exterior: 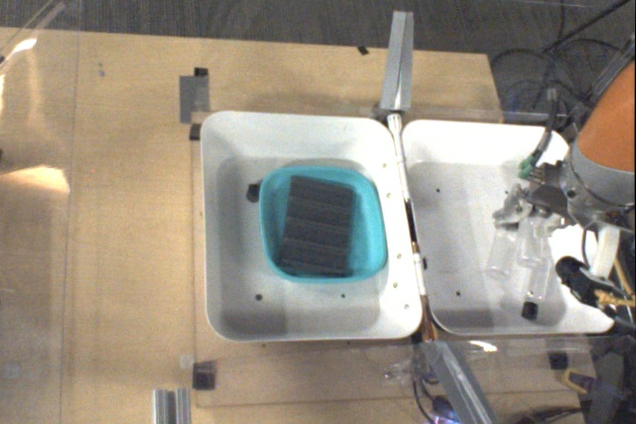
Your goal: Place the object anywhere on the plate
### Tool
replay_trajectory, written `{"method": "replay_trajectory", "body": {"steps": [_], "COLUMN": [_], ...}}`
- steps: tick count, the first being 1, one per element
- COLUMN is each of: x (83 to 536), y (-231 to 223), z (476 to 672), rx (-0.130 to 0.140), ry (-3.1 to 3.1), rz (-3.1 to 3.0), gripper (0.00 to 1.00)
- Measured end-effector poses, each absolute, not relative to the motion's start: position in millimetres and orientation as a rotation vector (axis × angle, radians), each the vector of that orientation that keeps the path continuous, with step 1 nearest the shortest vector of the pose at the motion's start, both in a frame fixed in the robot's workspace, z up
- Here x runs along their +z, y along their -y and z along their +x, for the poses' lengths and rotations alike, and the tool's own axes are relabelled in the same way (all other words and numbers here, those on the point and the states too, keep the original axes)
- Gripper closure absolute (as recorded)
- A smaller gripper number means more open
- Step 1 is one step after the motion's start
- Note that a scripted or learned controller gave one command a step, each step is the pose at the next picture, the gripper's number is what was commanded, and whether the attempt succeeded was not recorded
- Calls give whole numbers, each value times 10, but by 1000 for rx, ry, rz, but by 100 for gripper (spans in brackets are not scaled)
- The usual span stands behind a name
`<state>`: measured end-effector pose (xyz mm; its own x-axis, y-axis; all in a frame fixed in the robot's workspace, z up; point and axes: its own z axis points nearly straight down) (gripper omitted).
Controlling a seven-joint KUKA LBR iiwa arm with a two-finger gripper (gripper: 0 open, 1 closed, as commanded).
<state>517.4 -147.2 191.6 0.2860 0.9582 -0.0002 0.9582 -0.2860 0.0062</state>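
A dark grey ribbed block (317,224) lies flat on the teal plate (372,235), which sits in the middle of the left bin (225,253). My gripper (517,279) hangs over the right bin (449,243), well to the right of the plate and apart from the block. Its clear fingers (501,256) point toward the bin's front and stand open with nothing between them. The orange band of the arm (606,136) shows at the right edge.
A small dark piece (253,193) rests on the left bin's floor beside the plate's left rim. A metal post (397,65) stands behind the seam between the bins. Cables (586,285) lie at the right bin's right edge.
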Motion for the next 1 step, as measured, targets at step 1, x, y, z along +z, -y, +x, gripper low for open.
{"method": "replay_trajectory", "body": {"steps": [1], "x": [1838], "y": [731], "z": [5027], "rx": [3], "ry": [-2059], "rz": [2371], "gripper": [100]}}
